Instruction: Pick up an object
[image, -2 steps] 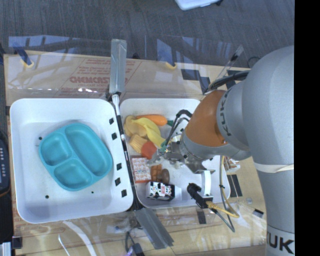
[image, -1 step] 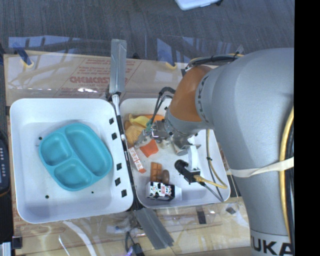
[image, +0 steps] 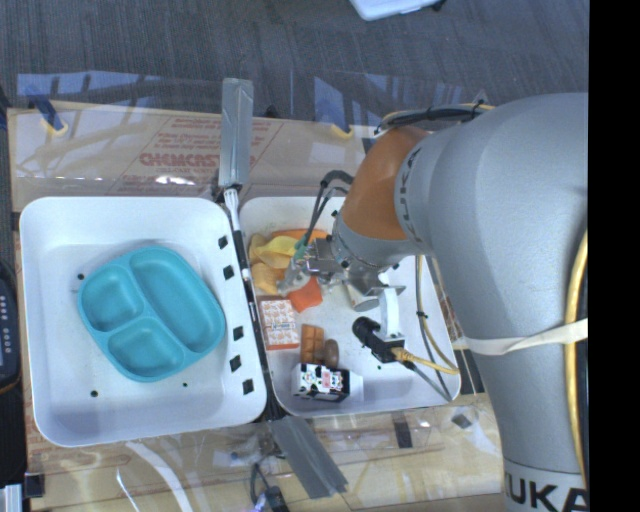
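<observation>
My gripper (image: 308, 268) is low in the right bin (image: 420, 395), over a cluster of small items. Right by its tip lie an orange block (image: 306, 295) and a yellow crumpled piece (image: 268, 252). A small printed card (image: 279, 321) lies in front of them, then a brown piece (image: 320, 346) and a black-and-white box (image: 321, 382) nearer the front wall. The arm's wrist hides the back of the bin.
The left bin (image: 60, 400) holds a turquoise divided plate (image: 150, 312). A grey divider strip (image: 236, 135) runs between the bins. Cables (image: 430, 355) hang from the wrist over the right side of the right bin.
</observation>
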